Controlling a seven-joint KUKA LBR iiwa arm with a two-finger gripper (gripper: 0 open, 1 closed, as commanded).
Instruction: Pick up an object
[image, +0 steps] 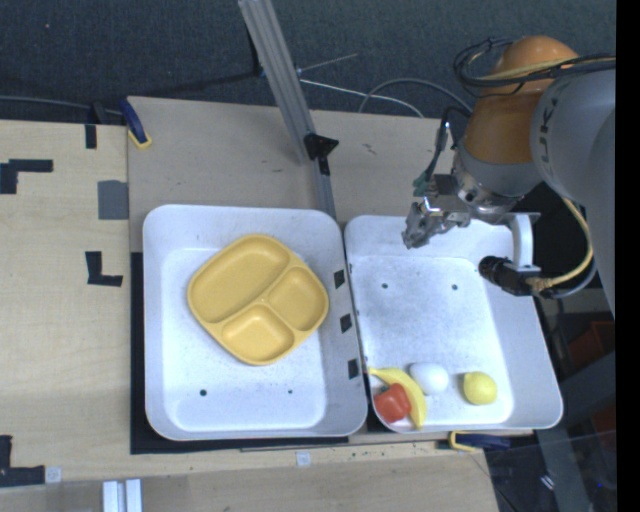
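Progress was nil as judged: the tool hung over the far rim of the right bin; whether it was spread or pressed together could not be told. Nothing showed between its tips. Well apart, at the near rim, lay a banana, red piece, white ball and lemon. All lifting remained.

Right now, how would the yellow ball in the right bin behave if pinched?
The yellow ball looks round and smooth, so it would probably roll or slip sideways. It sits apart from the white ball, near the bin's front wall, which might stop it.
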